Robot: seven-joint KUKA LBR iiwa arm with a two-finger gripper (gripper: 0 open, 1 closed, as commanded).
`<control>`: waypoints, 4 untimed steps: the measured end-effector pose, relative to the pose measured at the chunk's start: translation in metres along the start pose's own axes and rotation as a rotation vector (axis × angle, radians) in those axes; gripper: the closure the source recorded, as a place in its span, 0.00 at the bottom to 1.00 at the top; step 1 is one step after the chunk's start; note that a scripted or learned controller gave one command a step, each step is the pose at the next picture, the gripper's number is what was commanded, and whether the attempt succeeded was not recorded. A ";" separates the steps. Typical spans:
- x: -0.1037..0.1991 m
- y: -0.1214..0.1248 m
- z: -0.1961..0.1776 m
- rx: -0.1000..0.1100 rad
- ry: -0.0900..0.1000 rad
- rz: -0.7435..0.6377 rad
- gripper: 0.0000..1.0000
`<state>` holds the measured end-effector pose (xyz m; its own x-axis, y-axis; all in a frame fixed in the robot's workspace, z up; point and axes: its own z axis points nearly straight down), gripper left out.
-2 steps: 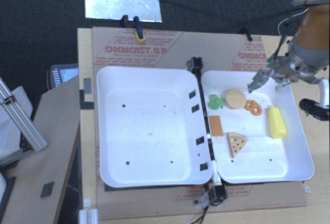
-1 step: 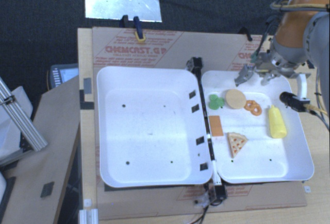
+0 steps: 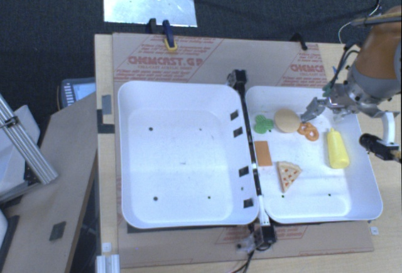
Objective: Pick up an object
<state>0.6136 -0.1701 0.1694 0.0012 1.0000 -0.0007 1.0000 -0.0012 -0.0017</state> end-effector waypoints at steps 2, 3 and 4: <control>-0.024 -0.012 0.003 -0.001 0.000 0.000 0.00; 0.009 0.055 -0.002 -0.010 -0.001 -0.010 0.00; -0.004 -0.029 -0.011 0.002 0.001 0.001 0.00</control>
<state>0.5843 -0.1744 0.1807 0.0019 1.0000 0.0004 1.0000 -0.0019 -0.0037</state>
